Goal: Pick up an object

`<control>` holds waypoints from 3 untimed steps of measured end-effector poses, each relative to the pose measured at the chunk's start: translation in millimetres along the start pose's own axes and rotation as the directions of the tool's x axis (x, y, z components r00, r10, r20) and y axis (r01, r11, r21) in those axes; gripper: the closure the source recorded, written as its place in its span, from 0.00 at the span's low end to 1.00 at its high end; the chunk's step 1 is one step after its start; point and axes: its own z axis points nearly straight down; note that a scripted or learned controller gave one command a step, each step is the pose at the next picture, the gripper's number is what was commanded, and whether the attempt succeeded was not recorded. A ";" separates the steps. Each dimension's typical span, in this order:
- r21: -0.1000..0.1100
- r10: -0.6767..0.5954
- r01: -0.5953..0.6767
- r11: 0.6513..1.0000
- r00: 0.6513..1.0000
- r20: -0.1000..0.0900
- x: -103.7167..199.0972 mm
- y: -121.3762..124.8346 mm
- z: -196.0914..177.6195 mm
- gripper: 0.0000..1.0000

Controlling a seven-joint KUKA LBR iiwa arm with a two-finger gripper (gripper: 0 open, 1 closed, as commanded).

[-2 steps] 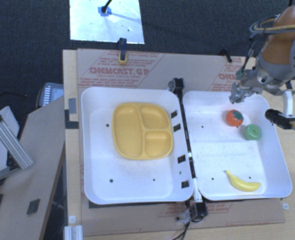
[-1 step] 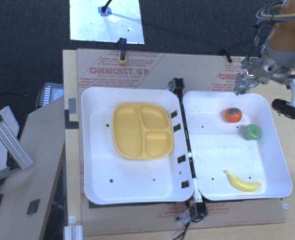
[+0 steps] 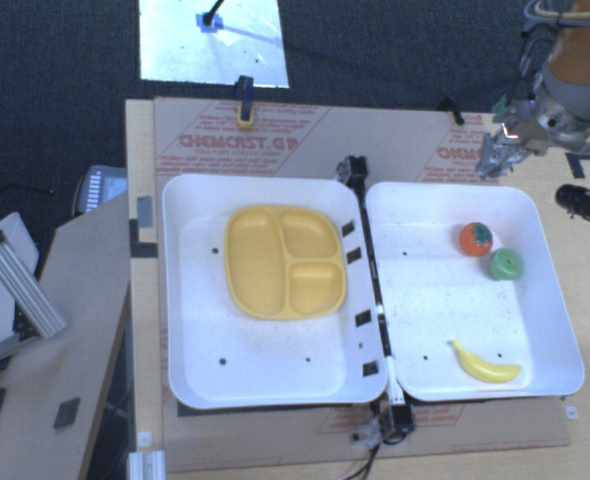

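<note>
Overhead, camera view:
Surface: cardboard sheet (image 3: 275,133) on the bench, dark carpet beyond at 12 o'clock.
Counts: two white bins, one yellow divided plate, three toy fruits.
Left bin (image 3: 190,298): yellow divided plate (image 3: 283,262).
Right bin (image 3: 425,308): tomato (image 3: 475,238) and green apple (image 3: 506,264) near 2 o'clock, banana (image 3: 485,365) at 5 o'clock.
Gripper (image 3: 495,158): above the right bin's far rim at 1 o'clock; finger state, cannot tell.
</note>
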 end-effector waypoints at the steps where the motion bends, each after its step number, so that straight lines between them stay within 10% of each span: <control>1: 0.005 -0.002 0.002 1.000 1.000 -0.002 40.6 -15.4 6.8 1.00; 3: 0.006 -0.003 0.003 1.000 1.000 -0.003 151.5 -35.5 27.2 1.00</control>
